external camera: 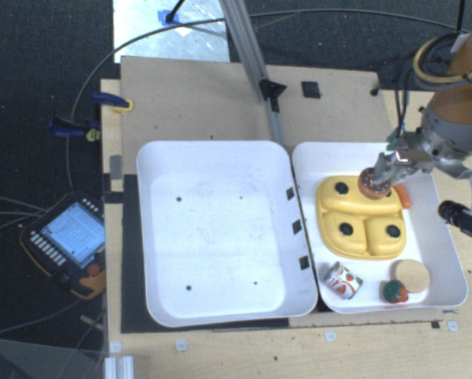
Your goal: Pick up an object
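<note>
My gripper (376, 182) hangs low over the right bin (449, 251), at the upper right edge of a yellow moulded piece (361, 221) with three black dots. A small orange object (402, 196) lies just right of the gripper, against the yellow piece. Near the bin's front lie a small red and white can (342, 280), a tan round disc (413, 273) and a green and red toy (393, 291) touching the disc. The gripper's tip is seen from above and looks brownish and round.
The left bin (153, 212) sits beside the right one, with black clips along the shared wall. A grey pole (248, 46) slants across the back of the bench. A handheld pendant (69, 239) lies off the bench at the left.
</note>
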`<action>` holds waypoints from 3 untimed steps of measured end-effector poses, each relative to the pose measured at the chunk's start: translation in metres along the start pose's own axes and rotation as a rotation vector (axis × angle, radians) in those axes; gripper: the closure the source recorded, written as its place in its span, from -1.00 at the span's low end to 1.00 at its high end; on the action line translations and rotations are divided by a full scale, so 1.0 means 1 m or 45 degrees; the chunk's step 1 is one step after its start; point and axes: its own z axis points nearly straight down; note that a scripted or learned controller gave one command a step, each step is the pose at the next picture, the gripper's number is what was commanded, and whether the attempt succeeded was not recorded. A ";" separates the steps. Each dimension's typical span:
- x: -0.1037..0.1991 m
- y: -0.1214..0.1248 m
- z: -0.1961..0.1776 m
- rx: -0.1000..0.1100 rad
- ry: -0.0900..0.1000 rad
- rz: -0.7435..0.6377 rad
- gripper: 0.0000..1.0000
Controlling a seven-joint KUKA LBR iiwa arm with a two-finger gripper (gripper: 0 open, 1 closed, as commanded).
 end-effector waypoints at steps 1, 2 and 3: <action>0.053 0.004 0.014 0.003 0.001 -0.001 1.00; 0.113 0.006 0.020 0.004 0.001 -0.001 1.00; 0.164 0.022 0.030 0.002 0.001 0.000 1.00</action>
